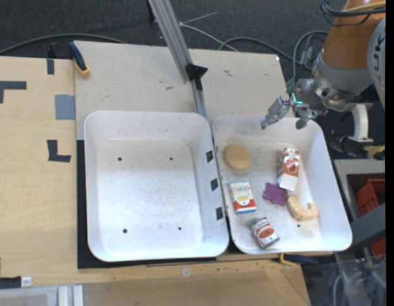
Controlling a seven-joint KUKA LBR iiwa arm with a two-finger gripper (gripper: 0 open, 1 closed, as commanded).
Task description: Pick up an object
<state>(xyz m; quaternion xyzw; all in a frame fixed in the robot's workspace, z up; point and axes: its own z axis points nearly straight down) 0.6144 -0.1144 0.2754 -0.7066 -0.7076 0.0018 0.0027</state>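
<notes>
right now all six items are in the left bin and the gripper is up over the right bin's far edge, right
Not quite. The camera view shows all six items, including the round bun and the small can, in the right bin, not the left bin. The gripper is over the right bin's far edge, as you said.

The arm [350, 43] is grey with a glossy orange band, black cables looped beside it. Its tool [287, 116] is small, metallic grey, with two thin fingers.

robotics lab | arm [350, 37] | taped bench [31, 171] | white bins [146, 123]
</notes>
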